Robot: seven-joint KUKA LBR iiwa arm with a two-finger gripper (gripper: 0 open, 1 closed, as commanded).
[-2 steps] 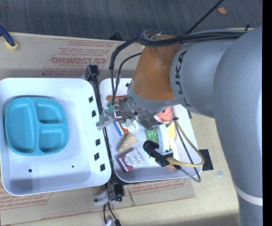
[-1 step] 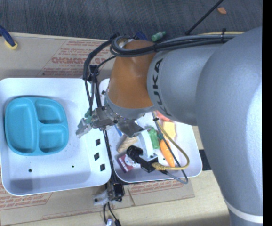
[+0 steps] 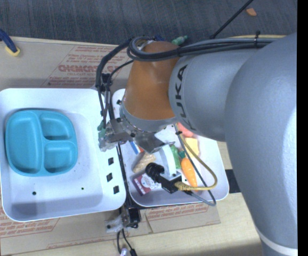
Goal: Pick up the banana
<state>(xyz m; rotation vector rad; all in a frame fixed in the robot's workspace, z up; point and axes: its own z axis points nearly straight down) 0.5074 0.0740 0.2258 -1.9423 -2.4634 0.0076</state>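
Jaws are buried under the arm's wrist (image 3: 148, 116) over the right bin (image 3: 220, 188), so open or shut, can't tell. Can't pick out the banana for sure; a yellow sliver (image 3: 192, 147) by the orange carrot-like piece (image 3: 188, 174) may be it, in the right bin's clutter. Left bin (image 3: 15, 204) carries a blue divided tray (image 3: 41, 142), well clear. Both bins sit on the tabletop (image 3: 63, 57).
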